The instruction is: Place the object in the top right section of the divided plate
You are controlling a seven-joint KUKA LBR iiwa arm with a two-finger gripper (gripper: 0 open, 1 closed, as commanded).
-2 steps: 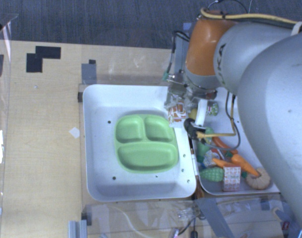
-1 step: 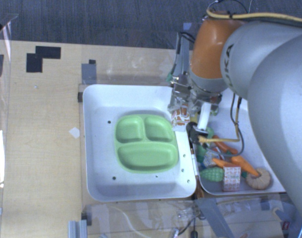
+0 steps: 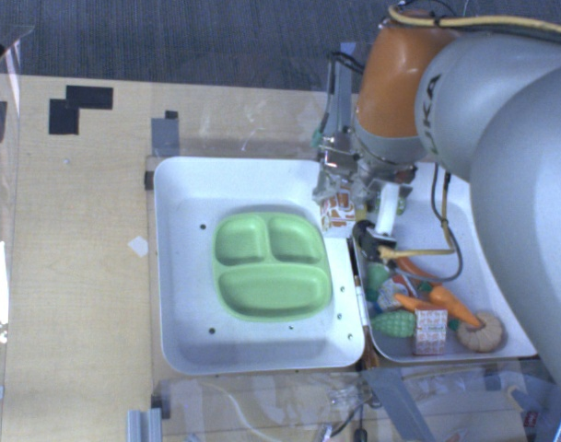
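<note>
Two shallow white bins are seen side by side on the bench (image 3: 77,274). In the left bin (image 3: 183,274), a green divided plate (image 3: 271,267) lies near the middle, slightly toward the right wall, with two small sections along its far side and one long section along its near side (all three sections are seen bare). Just past the plate's far right corner, at the right wall of the left bin, a small orange-and-white packet (image 3: 336,212) is seen beneath the gripper (image 3: 354,191); whether it is pinched cannot be told, and how the fingers stand cannot be told either, since they are masked by the wrist hardware. The arm (image 3: 483,109), grey with an orange band, is seen reaching in over the far right corner of the right bin (image 3: 510,343). Along that bin's near edge, several things are crowded: a green knobbly item (image 3: 393,323), an orange carrot-like piece (image 3: 437,304), a small patterned box (image 3: 430,331) and a tan round item (image 3: 482,333).
</note>
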